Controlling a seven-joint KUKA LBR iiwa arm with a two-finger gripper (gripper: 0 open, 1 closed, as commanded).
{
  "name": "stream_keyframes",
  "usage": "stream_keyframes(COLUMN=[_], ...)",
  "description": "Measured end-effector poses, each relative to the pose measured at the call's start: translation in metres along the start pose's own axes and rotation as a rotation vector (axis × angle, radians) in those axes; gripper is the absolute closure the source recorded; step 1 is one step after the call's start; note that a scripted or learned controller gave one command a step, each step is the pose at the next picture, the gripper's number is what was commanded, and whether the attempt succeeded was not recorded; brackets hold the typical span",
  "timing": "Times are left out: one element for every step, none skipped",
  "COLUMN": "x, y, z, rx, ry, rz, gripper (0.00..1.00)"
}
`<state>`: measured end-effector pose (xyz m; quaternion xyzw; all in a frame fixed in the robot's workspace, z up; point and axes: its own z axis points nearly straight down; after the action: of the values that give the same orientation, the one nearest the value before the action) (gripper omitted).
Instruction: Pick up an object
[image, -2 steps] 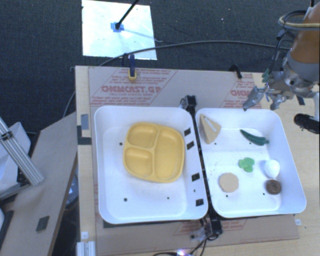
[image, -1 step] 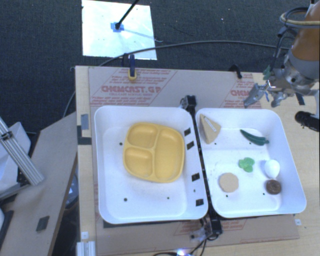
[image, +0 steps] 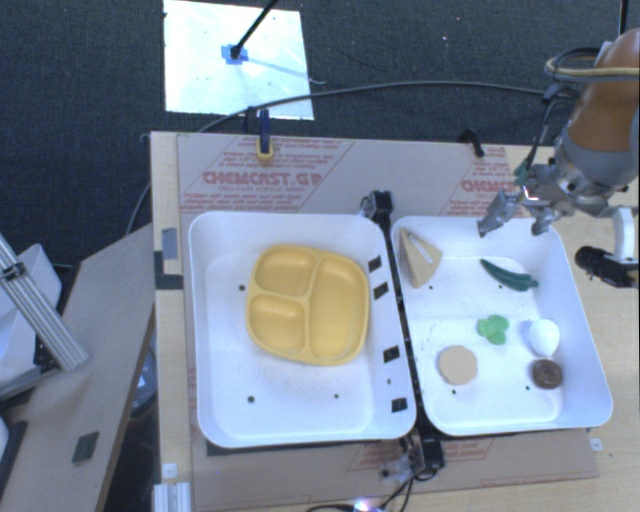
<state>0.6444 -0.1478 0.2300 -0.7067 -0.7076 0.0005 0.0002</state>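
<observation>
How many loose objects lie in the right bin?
6: wedge upper left, green pepper upper middle, green piece center, white egg right, tan disc lower left, brown disc lower right.

Fingers (image: 518, 218) spread above right bin (image: 590, 395), yellow plate (image: 305, 305) left

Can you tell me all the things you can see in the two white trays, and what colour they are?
left bin: 1, white, left half of the bench
right bin: 1, white, right half of the bench
divided plate: 1, yellow, middle of the left bin
wedge: 1, cream, top left corner of the right bin
long pod: 1, dark green, upper right bin
small leafy piece: 1, bright green, centre of the right bin
egg shape: 1, white, right side of the right bin
flat disc: 1, tan, lower right bin
small round piece: 1, brown, below the egg shape
gripper: 1, grey, open, above the right bin's far edge
</observation>
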Motion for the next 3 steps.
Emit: stream_keyframes(x=[0.001, -0.007, -0.007], y=[-0.01, -0.015, -0.013], z=[0.052, 0.101, 0.087], rx=[0.001, 0.0, -0.006], ry=[0.001, 0.0, -0.001], rz=[0.0, 0.0, 0.0], gripper=[0.0, 0.0, 1.0])
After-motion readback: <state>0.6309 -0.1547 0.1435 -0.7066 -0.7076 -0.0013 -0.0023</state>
